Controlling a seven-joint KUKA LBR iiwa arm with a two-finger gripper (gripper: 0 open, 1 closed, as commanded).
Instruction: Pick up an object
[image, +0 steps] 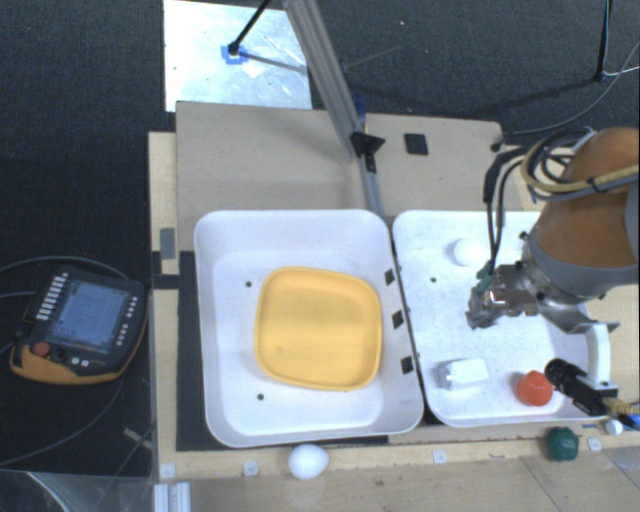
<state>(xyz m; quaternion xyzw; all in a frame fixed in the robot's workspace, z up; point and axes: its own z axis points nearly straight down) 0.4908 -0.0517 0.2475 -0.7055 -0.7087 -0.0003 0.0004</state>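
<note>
Objects sit in the white bin (432, 335) on the view's right: a white ball (467, 250) near its far edge, a white block (462, 374) near its front edge, and a red-orange rounded object (535, 388) just to the right of the block. The gripper (487, 305) hangs over the bare middle of this bin, between the ball and the block and apart from both. Its dark metal parts bunch together at this slant, so I cannot tell whether it is open or closed, and I cannot tell whether it touches the bin floor. The grey and orange arm (590, 215) reaches in above it from the right. The other white bin (225, 300) holds a square yellow plate (320, 327) lying flat. On the worktop (270, 160) in front of the bins lie a white egg-shaped thing (308, 461) and a dark green ball (562, 443). A teach pendant (75, 325) lies on the dark floor to the left.
</note>
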